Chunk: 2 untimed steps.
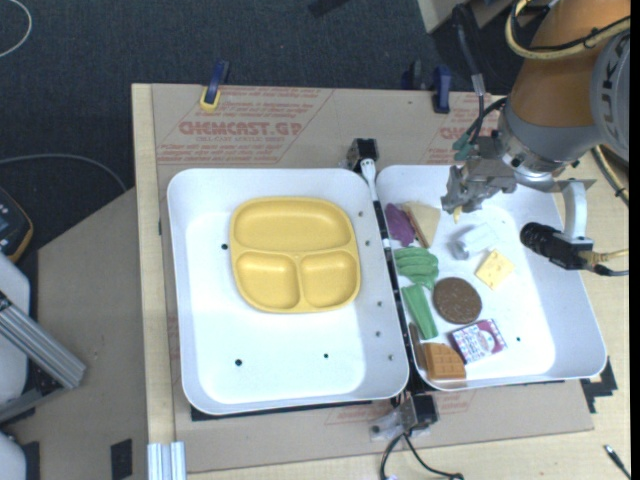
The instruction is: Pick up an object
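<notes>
i see the surface [300,128] carrying two white bins side by side: the left bin [200,368] holds a yellow divided tray [295,251], and the right bin [560,338] holds the small things i could go for. my arm [565,68] comes in from the right and hangs over the upper part of the right bin, with the gripper [465,200] pointing down near the bin's back half. i cannot tell from here whether the fingers are apart or together, and nothing shows between them. the relation that matters: the candidates all lie toward the near edge of the bin from the gripper. closest is a pale clear piece [470,238], just below the tip, then a yellow cheese wedge [493,268] a little to the right of it. further down sit a brown round patty [457,299], a green leafy piece [416,278] with its long axis running front to back, a purple piece [400,224], and a purple packet [477,340]. i judge a short move toward the near edge is needed.
</notes>
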Tool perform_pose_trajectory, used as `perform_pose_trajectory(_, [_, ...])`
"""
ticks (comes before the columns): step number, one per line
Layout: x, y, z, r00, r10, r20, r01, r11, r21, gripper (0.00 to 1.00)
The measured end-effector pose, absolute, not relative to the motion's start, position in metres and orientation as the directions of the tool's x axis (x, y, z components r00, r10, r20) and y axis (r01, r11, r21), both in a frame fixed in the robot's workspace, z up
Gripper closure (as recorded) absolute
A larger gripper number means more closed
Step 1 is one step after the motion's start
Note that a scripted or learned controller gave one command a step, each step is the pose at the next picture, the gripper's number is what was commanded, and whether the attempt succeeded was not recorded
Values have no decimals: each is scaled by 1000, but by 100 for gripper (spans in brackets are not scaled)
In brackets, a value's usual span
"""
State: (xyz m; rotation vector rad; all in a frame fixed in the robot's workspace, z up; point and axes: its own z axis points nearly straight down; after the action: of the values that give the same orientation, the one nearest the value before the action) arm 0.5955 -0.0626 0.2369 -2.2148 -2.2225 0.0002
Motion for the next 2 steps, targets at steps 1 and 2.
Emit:
perform_pose_trajectory(1, [554, -33, 234, -3, 1000, 2, 1000, 3, -5, 100])
perform_pose_trajectory(2, [548, -13, 233, -2, 1000, 2, 1000, 2, -3, 100])
